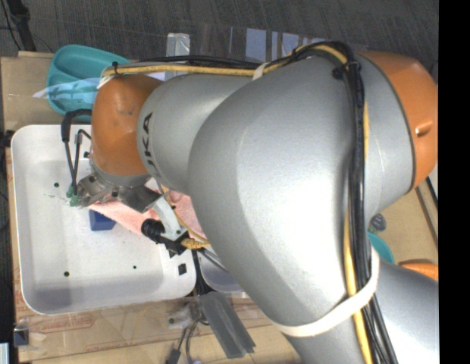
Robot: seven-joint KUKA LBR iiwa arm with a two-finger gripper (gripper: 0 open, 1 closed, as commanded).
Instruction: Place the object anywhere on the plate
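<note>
One big grey arm [296,180] with an orange band above its wrist is reaching in from the right and taking up most of the camera view, hanging over the left shallow white bin [38,279]. Its wrist is sitting low over the middle of that bin, and the gripper [87,192] is lying underneath it, mostly covered by the wrist itself; whether it is wide, narrow or holding anything cannot be told.

Just below and beside the gripper, a small blue block-shaped object [101,220] is lying on the bin floor, touching or slightly overlapping the edge of a flat pink plate [140,217]. The plate is stretching to the right from the block and is passing under the arm, so much of it is hidden. A tiny green piece [72,197] is showing at the gripper's left side; what it belongs to cannot be told.

Black cables [72,146] are looping down beside the wrist. Behind the bin, at the upper left, a teal plastic scoop-like item [76,70] is resting on the bench.
</note>
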